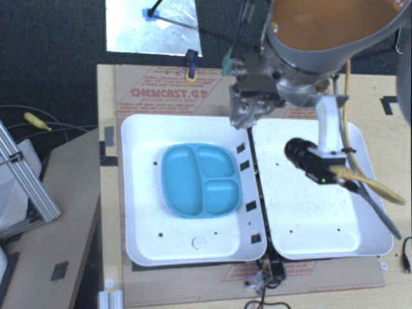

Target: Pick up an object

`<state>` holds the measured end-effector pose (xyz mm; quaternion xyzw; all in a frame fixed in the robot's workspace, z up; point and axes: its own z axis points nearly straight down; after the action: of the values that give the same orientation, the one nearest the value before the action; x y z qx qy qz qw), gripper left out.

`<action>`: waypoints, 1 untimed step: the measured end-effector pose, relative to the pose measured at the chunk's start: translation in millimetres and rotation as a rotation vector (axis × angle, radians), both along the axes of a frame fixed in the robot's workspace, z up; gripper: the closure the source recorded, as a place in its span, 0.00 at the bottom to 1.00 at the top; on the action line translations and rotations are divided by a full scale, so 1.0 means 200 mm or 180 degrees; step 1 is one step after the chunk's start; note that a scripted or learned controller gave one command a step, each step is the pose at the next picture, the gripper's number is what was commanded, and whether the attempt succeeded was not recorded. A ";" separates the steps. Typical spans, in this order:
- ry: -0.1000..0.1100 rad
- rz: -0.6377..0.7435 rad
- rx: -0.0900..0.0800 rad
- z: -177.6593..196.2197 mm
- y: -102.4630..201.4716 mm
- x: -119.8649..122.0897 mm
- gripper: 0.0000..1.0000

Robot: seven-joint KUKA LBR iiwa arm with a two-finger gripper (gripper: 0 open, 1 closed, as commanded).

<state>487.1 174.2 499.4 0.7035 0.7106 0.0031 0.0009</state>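
**Item:** sky-blue moulded plastic plate with three compartments (pixel 199 180). It lay flat in the shallow white plastic bin (pixel 145 227) on the view's left, and was the one loose thing there to pick up.

**End effector:** metal two-finger gripper (pixel 246 116) on the grey-and-orange robot arm (pixel 322 24). It stood beyond the plate's far right corner, over the line where the two bin rims met. It was clear of the plate. Whether it was open or closed could not be told, and nothing was seen in its hold.

**Step in hand (judged):** approach, with the grasp not yet begun.

**Handling note (judged):**
- The plate's compartment floors looked broad and smooth, with nothing to pinch.
- The raised outer rim or one of the ridges between compartments offered the better purchase.
- The gripper would do best to cross to the plate first, turn square across the chosen edge, then descend straight.
- A slanted descent risked pushing the plate along the bin floor.
- A shallow rim hold on so wide a piece could tip or slip on lifting.

**Edges and room:**
- Bare bin floor ringed the plate on every side.
- Room was widest to the plate's left and on its near side.
- Room was tightest to the plate's right, where the bin wall and a row of small black tabs (pixel 244 167) stood close.
- Past that wall, to the plate's right, lay the second shallow white bin (pixel 309 227).
- The arm's bulk hung above and beyond the plate's far right.
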 end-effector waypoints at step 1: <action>0.0056 -0.0054 -0.0024 -0.89 -0.37 -0.01 1.00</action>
<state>485.5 101.0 321.8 0.7095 0.7047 -0.0058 -0.0026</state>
